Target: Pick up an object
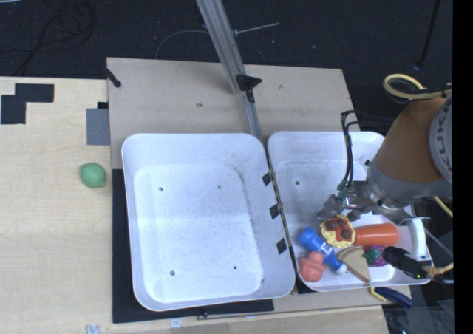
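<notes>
- The bench (pixel 222 96) carries two white bins; the left bin (pixel 140 155) sits beside my right bin (pixel 310 155).
- My arm (pixel 414 151) reaches into the right bin; part of a letter shows on its orange band, nothing readable.
- My pincer (pixel 341 207) hovers just above the toy pile (pixel 344 244); I cannot tell its spread.
- Likely step: descent. Next, settle onto the yellow-red toy (pixel 338 230) and grip.
</notes>
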Controlling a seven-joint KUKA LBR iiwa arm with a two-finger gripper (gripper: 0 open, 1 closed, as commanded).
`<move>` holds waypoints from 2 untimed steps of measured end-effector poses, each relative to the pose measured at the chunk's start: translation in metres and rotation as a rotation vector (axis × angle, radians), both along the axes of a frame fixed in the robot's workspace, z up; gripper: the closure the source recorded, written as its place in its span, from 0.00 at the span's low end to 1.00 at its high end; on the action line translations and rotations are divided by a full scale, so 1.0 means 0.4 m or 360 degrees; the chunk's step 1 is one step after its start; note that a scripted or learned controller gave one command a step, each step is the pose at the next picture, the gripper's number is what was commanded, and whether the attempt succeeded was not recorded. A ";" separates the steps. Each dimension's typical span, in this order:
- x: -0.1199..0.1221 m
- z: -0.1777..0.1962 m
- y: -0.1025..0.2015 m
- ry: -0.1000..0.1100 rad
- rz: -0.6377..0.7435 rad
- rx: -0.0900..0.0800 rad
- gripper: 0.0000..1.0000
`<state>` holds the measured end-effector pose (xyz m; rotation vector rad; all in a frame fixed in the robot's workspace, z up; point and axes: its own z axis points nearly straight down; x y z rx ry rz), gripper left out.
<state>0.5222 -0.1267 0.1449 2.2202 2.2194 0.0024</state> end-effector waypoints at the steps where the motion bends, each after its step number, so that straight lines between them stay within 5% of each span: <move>1: 0.011 0.153 -0.008 -0.0003 0.0000 -0.0001 1.00; 2: 0.006 0.258 -0.005 -0.0001 0.0001 0.0000 1.00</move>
